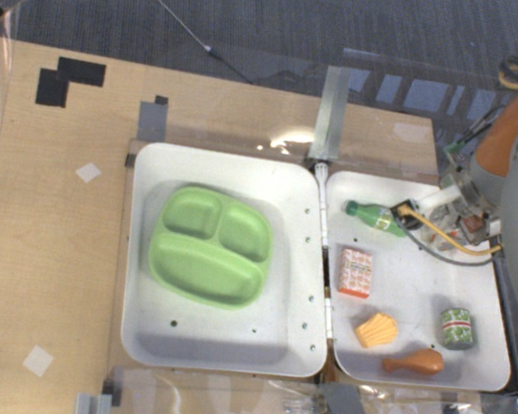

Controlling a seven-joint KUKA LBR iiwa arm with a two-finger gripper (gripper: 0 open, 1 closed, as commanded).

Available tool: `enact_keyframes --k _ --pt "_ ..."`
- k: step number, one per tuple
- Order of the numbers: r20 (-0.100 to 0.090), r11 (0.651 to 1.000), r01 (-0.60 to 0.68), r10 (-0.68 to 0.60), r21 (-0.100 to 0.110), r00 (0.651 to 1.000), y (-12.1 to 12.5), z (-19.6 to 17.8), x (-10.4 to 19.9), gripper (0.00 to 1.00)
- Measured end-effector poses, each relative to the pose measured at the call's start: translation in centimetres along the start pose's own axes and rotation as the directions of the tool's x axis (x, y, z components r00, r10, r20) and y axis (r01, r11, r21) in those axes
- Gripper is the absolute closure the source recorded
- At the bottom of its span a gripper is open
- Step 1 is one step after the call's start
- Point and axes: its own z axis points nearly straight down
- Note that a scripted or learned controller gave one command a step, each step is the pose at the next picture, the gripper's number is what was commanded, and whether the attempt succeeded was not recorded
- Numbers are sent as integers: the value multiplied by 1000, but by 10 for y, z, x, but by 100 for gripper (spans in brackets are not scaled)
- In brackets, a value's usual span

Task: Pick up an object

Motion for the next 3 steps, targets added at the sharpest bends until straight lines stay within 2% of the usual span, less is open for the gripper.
enact_keyframes --k 1,2,3 --pt "-2 997 -74 74 0 997 -75 -42 57 100" --pt "-1 976 -217 217 0 976 9 -51 8 100" --pt "0 984 -178 178 2 984 -76 -42 12 100"
